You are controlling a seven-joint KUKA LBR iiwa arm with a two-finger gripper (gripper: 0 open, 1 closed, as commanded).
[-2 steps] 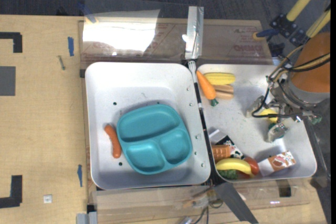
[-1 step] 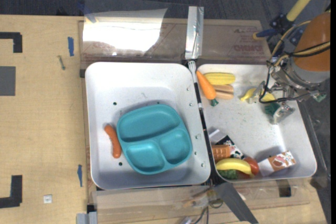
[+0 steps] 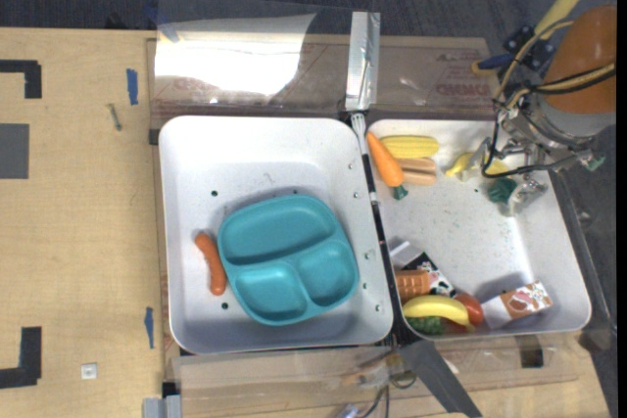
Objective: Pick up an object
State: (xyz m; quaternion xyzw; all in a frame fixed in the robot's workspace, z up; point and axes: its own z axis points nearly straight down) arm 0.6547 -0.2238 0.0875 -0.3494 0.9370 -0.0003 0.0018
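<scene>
While fingers [image 3: 511, 183] state unclear: teal tray [image 3: 286, 256], sausage [image 3: 211, 262] in left bin [image 3: 181, 147].

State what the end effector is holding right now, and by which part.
Cannot be told. The end effector is low over the right bin, near a small yellow item, but no object is visibly in its grip.

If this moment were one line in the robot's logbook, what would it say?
gripper: far corner, right bin | grasp: none seen | nearest: small yellow item | left bin: teal tray, sausage
</scene>
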